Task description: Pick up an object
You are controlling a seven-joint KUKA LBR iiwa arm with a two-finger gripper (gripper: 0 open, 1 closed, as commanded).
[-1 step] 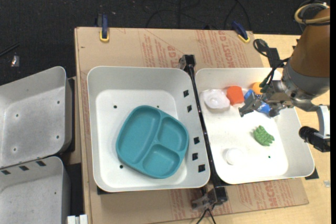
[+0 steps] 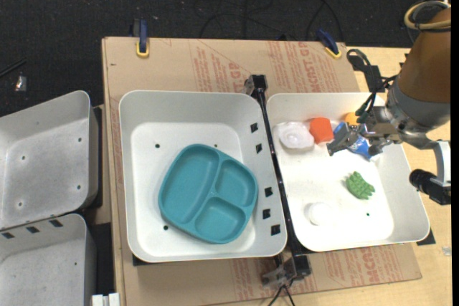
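Hovering over right white bin [image 2: 401, 229], two-finger gripper [image 2: 349, 141] sat just beside blue object [image 2: 362, 148] and orange block [image 2: 321, 129]; finger state indeterminable; nothing seen lifted, pick judged outstanding

Right bin [image 2: 401, 229] centre lies open between orange block [image 2: 321, 129] and green toy [image 2: 360, 185].

My worktop [image 2: 215, 57] sits under even, fairly bright light from above, so the two white bins [image 2: 190, 115] come out pale and a little washed, while the black floor around them stays dark and speckled. Shadows are soft and short: a faint one hugs the teal plate [image 2: 208, 193], and my arm [image 2: 430, 75] throws a dim patch over the right bin's far corner. The picture is slightly grainy and soft, and small things near my arm blur together.
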